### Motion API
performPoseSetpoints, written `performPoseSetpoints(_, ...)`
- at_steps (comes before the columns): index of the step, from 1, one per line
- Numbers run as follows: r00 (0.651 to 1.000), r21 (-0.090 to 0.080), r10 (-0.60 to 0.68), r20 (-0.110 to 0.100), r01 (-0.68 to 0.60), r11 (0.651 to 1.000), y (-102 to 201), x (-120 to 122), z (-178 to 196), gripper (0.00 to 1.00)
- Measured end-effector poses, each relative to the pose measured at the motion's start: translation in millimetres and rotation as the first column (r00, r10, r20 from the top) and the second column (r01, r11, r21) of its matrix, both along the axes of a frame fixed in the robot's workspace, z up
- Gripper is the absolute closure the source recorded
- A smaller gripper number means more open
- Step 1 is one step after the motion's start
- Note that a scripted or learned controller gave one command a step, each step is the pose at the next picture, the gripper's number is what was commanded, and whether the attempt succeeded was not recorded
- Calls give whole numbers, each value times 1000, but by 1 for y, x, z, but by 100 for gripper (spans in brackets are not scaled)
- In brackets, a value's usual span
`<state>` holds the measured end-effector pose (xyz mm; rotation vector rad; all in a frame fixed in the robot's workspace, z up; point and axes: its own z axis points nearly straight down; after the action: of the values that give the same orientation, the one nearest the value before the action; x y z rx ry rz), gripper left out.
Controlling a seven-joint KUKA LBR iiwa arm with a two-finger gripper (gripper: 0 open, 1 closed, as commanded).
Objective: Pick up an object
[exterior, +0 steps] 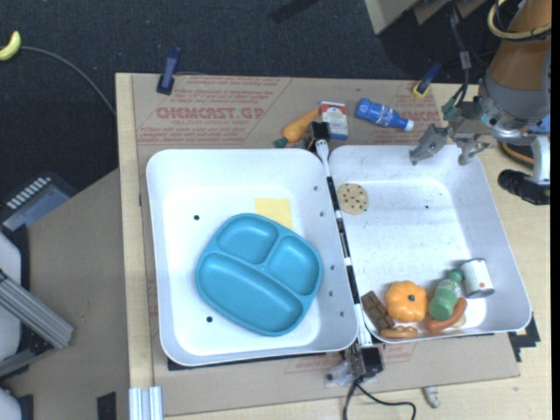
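Gripper [449, 144]: hung over the far right corner of the right bin [499, 234]; its jaws stood spread, with nothing between them.

Right bin, contents:
- Cookie [353, 199]: flat on the bin floor, to the left of the jaws and a little nearer the camera, by the bin's left wall.
- Pumpkin [406, 301]: orange, well apart from the jaws, in the near part of the bin.
- Chocolate bar [376, 311]: brown, touching the pumpkin's left side.
- Green bottle [445, 300]: just right of the pumpkin, lying tilted.
- Can [477, 277]: silver, on its side, just beside the green bottle, near the bin's right wall.

Left bin [166, 234], far left of the jaws:
- Blue divided plate [258, 272]: three compartments.
- Yellow slice [274, 210]: flat, touching the plate's far edge.

On the bench [219, 112], beyond the bins and left of the jaws:
- Blue bottle [383, 115]: lying down, nearest the jaws.
- Small carton [333, 119].
- Carrot [299, 127].
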<state>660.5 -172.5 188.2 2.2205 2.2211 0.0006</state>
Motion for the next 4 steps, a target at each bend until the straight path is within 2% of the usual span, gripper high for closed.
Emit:
performPoseSetpoints(1,1000,1,-1,-2,1,1000,6,-83,-104,0)
performPoseSetpoints(2,1000,0,1,1,-1,1000,11,-31,-103,0)
performPoseSetpoints(3,1000,0,-2,-3,2,1000,-23,-116,-101,0)
performPoseSetpoints(4,1000,1,-2,-3,2,1000,-43,-177,-101,0)
